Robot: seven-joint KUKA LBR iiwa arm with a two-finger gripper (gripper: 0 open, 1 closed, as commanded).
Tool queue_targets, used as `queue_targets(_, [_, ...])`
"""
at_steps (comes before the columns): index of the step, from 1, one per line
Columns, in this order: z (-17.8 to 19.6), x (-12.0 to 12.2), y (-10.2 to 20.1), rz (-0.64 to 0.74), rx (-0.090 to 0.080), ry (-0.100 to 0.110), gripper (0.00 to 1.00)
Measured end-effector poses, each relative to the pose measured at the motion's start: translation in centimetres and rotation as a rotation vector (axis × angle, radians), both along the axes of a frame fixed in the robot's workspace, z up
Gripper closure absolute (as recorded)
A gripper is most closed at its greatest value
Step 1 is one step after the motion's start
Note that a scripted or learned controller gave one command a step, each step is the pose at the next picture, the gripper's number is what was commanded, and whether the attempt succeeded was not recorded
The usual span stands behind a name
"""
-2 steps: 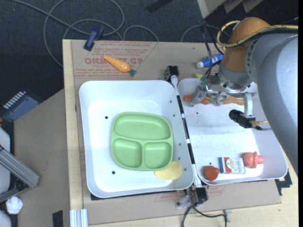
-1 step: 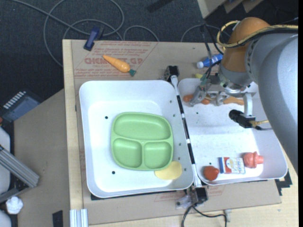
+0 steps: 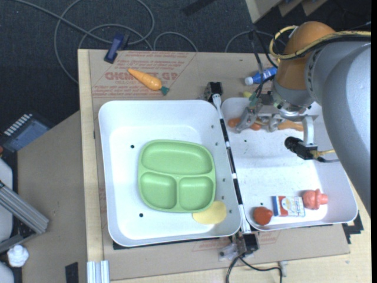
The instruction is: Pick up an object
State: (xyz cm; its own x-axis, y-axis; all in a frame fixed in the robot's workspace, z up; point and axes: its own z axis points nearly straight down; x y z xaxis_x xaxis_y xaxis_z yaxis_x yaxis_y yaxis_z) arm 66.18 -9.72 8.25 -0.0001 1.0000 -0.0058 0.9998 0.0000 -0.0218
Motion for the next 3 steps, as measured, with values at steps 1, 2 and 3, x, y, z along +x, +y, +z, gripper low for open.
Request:
queue_targets(1, [-0.04, 0.01, -0.24, 0.002, 0.004, 0.0, 0.0])
queue_targets(2, [-0.01, 0.0, -0.1, 0.0, 0.001, 0.0, 0.0])
queue_targets(3, [0.0, 0.01, -0.08, 0.0, 0.001, 0.0, 0.0])
